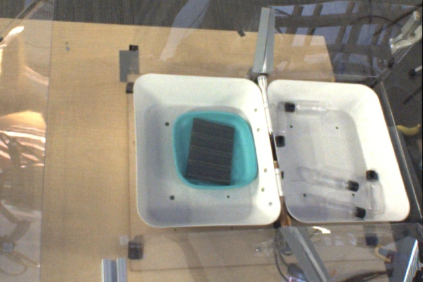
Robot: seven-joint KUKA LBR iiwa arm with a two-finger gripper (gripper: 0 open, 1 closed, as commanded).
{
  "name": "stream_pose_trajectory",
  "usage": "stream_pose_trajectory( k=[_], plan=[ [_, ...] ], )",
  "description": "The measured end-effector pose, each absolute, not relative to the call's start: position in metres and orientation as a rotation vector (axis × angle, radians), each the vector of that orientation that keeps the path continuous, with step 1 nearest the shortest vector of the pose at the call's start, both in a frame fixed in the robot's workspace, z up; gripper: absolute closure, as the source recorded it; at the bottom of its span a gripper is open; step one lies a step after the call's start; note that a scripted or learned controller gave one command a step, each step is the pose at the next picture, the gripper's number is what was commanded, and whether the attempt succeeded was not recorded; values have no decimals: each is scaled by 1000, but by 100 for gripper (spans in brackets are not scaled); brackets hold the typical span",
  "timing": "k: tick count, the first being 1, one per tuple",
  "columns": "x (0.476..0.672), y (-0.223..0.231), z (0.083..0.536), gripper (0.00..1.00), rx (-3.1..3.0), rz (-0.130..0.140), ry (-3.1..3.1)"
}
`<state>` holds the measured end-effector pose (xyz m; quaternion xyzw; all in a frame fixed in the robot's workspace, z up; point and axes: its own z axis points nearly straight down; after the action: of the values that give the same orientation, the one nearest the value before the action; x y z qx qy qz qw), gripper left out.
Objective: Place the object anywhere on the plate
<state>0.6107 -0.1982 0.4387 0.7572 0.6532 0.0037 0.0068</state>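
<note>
A teal square plate [246, 154] lies in the middle of the left white bin [153, 162]. A dark grey ribbed rectangular block [211, 150] rests flat on the plate. It lies slightly left of the plate's centre, with its long side running front to back. Nothing touches the block.
The right white bin [390, 142] holds several clear tubes with black caps: one near its back left [305, 105], others along its front right [328, 180]. A small black cap [279, 140] lies by its left wall. A metal post [263, 49] stands behind the gap between the bins.
</note>
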Motion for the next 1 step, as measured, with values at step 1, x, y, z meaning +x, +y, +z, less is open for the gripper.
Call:
stream_pose_trajectory(
  k=[1],
  plan=[
    [560,-202,437,0,2450,9,1950]
  ],
)
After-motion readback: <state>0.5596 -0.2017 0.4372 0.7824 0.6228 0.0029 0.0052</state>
